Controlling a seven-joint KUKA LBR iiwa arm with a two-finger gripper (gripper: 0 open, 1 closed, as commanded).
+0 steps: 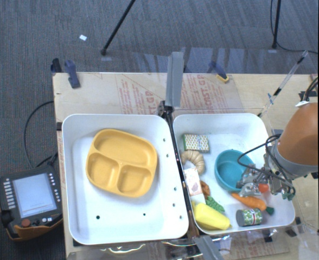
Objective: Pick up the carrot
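Reaching in from the right, the arm [303, 140] is seen low over the right bin [233, 121], with the gripper [255, 187] just above the carrot [250, 201]. Whether the jaws are apart or together cannot be told, as the parts are too small and cluttered. The carrot is found lying flat near the bin's front right corner, pointed to the left, with its green top [269, 210] at the right end. A can [249, 217] is seen just in front of it, and a blue bowl [230, 169] just behind and to the left. A banana [211, 216] is placed by the front edge, left of the can. In the left bin [75, 199] a yellow tray [121, 161] is held.
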